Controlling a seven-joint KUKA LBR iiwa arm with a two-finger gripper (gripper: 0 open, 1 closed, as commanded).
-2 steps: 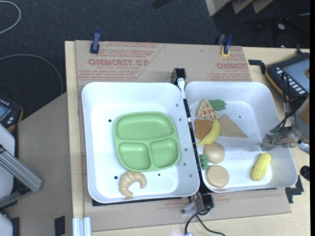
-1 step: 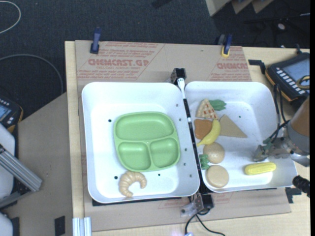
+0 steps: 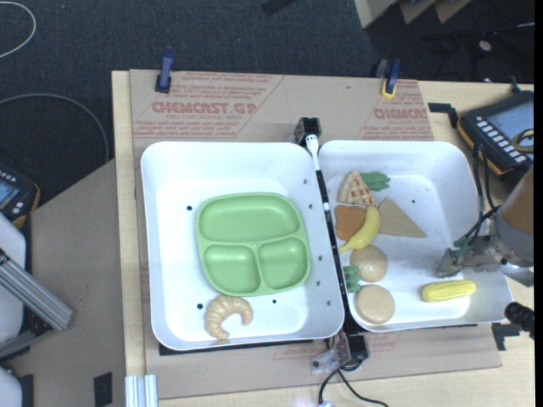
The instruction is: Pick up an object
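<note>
Croissant (image 3: 227, 315) by left bin's front rim, jaws (image 3: 458, 259) state unclear, above corn (image 3: 449, 291).

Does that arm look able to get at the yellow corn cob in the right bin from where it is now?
Probably yes. The gripper sits just above the corn cob, which lies by itself on the right bin's floor with nothing on top of it or pressed against it.

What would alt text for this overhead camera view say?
A robot gripper hangs low in the right bin just above a yellow corn cob, with toy foods including a banana nearby. The left bin holds a green tray and a croissant.
</note>
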